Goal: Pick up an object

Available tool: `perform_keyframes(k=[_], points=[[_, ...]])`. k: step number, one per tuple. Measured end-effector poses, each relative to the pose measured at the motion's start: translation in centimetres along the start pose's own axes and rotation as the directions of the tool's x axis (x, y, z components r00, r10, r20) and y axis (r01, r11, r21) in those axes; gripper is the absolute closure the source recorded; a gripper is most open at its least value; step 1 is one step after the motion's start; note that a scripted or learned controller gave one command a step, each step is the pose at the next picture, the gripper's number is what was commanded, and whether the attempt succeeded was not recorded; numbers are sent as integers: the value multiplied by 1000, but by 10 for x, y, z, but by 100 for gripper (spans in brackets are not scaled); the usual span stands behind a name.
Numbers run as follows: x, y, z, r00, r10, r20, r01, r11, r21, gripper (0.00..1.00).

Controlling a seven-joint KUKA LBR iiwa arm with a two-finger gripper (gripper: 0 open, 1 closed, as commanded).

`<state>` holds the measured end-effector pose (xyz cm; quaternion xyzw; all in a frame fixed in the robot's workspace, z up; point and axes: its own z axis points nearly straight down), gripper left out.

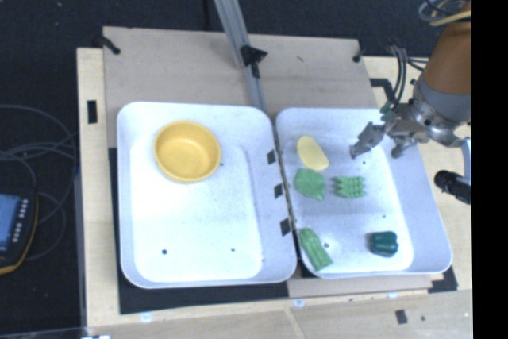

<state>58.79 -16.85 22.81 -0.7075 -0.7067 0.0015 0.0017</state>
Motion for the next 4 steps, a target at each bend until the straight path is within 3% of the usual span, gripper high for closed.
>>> perform_keyframes(k=[2, 3, 4], points=[[-7, 10, 95, 1000, 0, 0, 0, 1000, -1, 0], [-8, 11, 82, 1000, 0, 1, 0, 1000, -7, 100], [-16, 14, 22, 1000, 0, 2, 0, 1000, -10, 100]])
